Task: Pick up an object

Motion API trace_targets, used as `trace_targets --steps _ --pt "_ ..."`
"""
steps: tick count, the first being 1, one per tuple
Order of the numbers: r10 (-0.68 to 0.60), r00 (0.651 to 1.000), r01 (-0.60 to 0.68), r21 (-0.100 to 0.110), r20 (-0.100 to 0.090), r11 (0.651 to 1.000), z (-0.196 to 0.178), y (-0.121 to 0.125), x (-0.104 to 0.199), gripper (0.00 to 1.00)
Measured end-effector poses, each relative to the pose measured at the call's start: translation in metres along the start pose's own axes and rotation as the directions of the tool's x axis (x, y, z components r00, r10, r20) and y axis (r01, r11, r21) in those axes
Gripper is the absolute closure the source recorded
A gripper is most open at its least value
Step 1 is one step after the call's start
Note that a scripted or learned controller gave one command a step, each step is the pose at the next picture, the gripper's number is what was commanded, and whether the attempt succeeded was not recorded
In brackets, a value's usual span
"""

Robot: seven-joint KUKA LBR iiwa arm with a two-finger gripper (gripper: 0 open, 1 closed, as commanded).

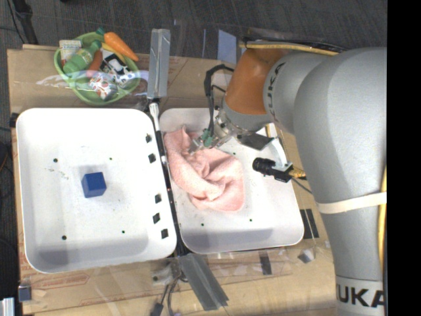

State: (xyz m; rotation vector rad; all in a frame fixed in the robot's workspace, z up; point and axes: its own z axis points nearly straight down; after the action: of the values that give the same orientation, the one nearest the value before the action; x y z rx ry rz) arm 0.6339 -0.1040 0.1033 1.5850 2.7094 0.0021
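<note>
A crumpled pink cloth (209, 174) lies in the right bin (276, 226), spread from its upper left toward the middle. My gripper (202, 140) hangs low over the cloth's upper edge and seems to touch the fabric there. The bulky grey arm with its orange band (251, 84) covers the bin's right and far side. In the left bin (39, 143) a small blue cube (94, 184) sits alone, left of centre and well away from the gripper.
A green bowl (84, 94) full of toy food and small items stands beyond the left bin at the back left. A black cylindrical part (268, 168) juts out just right of the cloth. A raised divider with black clips (160, 180) separates the bins.
</note>
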Motion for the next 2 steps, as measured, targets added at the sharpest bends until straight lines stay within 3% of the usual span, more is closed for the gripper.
trace_targets --steps 1,2 --pt "0.000 1.000 0.000 0.000 0.000 1.000 0.000 0.000 0.000 0.00" --pt "0.191 0.982 -0.191 0.000 0.001 0.982 0.011 0.023 -0.007 0.00"
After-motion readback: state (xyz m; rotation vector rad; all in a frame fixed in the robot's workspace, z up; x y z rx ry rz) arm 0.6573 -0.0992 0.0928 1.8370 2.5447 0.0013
